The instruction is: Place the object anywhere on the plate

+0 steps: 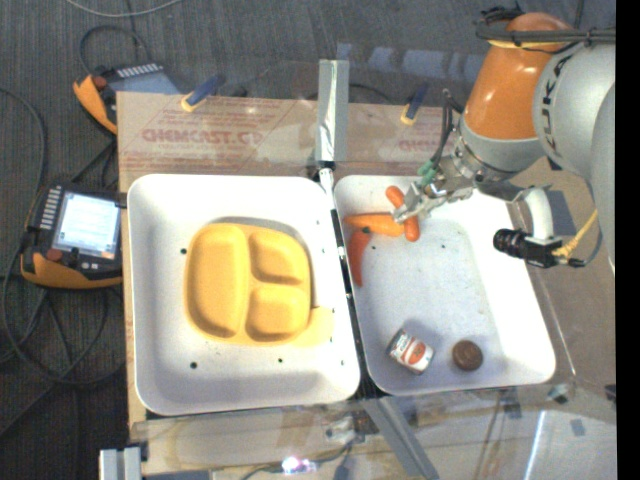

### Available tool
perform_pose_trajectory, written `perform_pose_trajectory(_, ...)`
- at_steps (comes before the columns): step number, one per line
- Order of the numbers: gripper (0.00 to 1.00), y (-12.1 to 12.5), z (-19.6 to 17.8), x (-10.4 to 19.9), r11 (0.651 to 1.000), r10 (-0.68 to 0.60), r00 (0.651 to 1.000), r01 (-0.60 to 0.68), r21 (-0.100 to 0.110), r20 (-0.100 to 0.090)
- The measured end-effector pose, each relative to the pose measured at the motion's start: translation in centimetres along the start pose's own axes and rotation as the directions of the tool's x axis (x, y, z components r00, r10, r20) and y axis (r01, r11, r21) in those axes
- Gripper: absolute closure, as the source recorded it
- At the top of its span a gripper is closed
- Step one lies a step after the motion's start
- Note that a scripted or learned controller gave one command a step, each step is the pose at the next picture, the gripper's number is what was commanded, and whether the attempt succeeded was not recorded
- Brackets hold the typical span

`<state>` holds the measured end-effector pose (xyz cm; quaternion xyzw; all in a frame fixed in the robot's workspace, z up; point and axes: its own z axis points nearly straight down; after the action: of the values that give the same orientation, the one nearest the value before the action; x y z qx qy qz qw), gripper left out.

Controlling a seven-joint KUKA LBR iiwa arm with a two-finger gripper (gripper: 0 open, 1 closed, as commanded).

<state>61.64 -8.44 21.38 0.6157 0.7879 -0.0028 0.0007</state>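
Over the right bin (520,298), my gripper (413,204) sits clamped on a carrot (401,213); thin pinch, so it could slip before reaching the yellow plate (250,281).

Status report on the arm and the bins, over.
Gripper over right bin's top-left area, down among orange carrot-like pieces; grasp unclear. Yellow plate sits in left bin. Small can and brown disc lie near the front.
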Motion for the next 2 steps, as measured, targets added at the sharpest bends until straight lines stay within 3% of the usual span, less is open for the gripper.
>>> perform_pose_trajectory(1,1.0,0.3,3.1,7.0,0.97,-0.242,0.97,0.242,-0.003,-0.005)
perform_pose_trajectory(2,1.0,1.0,3.0,13.5,0.964,-0.266,0.964,0.266,-0.004,-0.005)
